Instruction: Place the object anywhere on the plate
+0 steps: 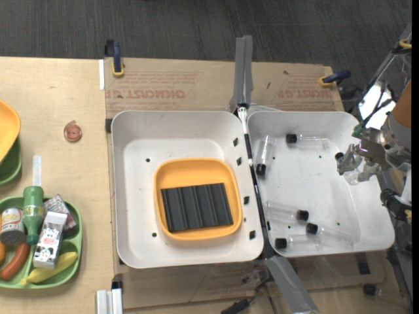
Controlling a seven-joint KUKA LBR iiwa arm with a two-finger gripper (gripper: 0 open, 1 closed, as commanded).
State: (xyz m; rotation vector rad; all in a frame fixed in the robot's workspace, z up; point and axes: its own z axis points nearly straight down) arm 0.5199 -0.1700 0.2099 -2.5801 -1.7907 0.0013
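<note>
The left bin (131, 195) holds a square orange plate (196, 198) bearing a ribbed black slab (196, 207); the right bin (366, 234) holds clear black-capped tubes (292, 212). The gripper (353, 165) clasps a clear tube (357, 173) at the right bin's right wall. Far cardboard (170, 87) reads "CHEMCAST GP", upside down.

From my seat the scene is evenly and brightly lit from above, with no hard shadows. The two white bins come close to washing out; the right bin (327, 175) shows the palest floor, and the clear tubes (291, 211) in it are hard to pick out against it. A bright glare patch (374, 103) sits at the far right. The orange plate (196, 198) casts a soft, thin shadow. The picture is slightly soft overall, and the gripper (357, 162) looks a little blurred.
</note>
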